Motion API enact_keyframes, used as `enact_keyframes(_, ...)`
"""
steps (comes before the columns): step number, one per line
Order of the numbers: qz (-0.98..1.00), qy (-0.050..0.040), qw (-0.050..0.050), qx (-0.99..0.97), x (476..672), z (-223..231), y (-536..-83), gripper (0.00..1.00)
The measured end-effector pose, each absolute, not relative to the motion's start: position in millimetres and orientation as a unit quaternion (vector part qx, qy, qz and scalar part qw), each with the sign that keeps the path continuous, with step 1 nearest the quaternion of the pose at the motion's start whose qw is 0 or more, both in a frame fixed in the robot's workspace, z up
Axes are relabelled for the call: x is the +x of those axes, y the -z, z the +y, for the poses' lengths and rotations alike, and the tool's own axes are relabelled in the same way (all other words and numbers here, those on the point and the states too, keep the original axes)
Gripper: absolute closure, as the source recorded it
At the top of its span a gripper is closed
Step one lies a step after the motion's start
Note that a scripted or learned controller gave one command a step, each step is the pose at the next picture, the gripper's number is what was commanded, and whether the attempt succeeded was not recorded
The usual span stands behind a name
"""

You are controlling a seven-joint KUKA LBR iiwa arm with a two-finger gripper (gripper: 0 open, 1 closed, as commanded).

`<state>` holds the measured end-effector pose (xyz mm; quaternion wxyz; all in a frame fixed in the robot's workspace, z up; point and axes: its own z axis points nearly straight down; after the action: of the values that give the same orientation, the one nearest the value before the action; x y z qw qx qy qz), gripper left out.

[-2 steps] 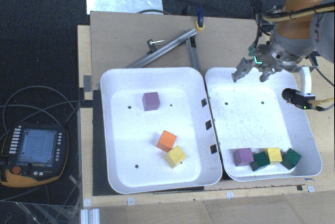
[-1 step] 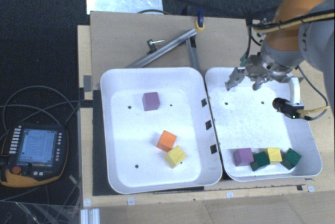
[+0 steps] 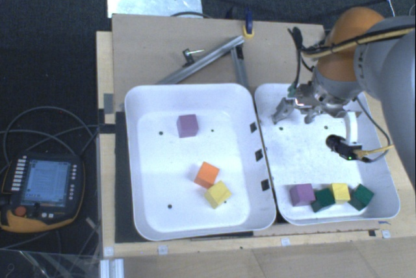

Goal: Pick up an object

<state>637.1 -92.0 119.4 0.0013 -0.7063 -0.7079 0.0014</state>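
The tool [image 3: 298, 114] hangs over the upper part of the right bin [image 3: 388, 208], its two fingers spread wide with nothing between them. Along that bin's lower edge sits a row of blocks: a purple cube [image 3: 301, 193], a dark green block [image 3: 322, 199] touching it, a yellow cube [image 3: 340, 191], and another green block [image 3: 361, 196], all well apart from the tool. In the left bin [image 3: 136, 205] lie a purple block [image 3: 187, 125] near the top and an orange cube [image 3: 207, 174] touching a yellow block [image 3: 218, 194] lower down. Both bins rest on the surface [image 3: 149, 43], and a handheld control pendant [image 3: 40, 189] lies to its left.
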Motion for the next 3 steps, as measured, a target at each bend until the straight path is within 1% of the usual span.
enact_keyframes(1,-0.708,-0.0005,0.000,-0.706,637.5,-92,-89,0.00)
enact_keyframes(2,-0.709,0.0014,-0.002,-0.705,639.0,-92,-102,1.00)
enact_keyframes(3,-0.709,0.0027,-0.003,-0.705,639.5,-88,-167,1.00)
